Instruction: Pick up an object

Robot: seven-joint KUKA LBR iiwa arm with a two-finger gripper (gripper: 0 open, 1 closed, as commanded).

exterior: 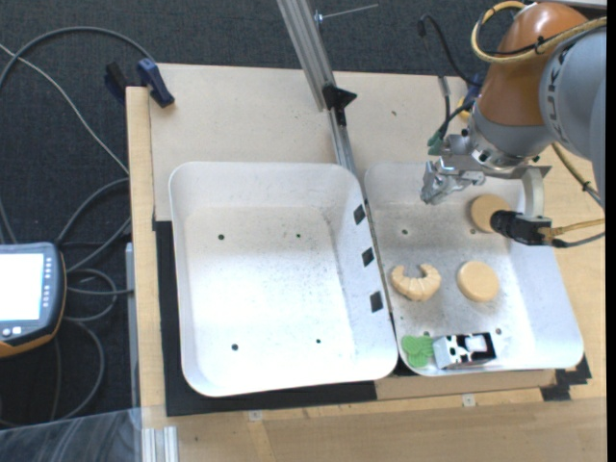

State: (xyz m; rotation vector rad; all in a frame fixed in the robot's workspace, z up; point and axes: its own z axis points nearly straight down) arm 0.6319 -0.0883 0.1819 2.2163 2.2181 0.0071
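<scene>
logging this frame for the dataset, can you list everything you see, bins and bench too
croissant: 1, tan, right bin, left of centre
round cookie: 1, pale tan, right bin, right of the croissant
round disc: 1, tan, right bin upper part, partly behind the arm
green piece: 1, green, right bin front edge
black and white item: 1, right bin front edge, beside the green piece; too small to identify
left bin: 1, white, speckled
right bin: 1, white
bench: 1, light wood
clamp: 1, blue, bench's far left corner
handheld screen: 1, orange-edged, on the floor at left
claw: 1, metallic, over the right bin's upper left
</scene>
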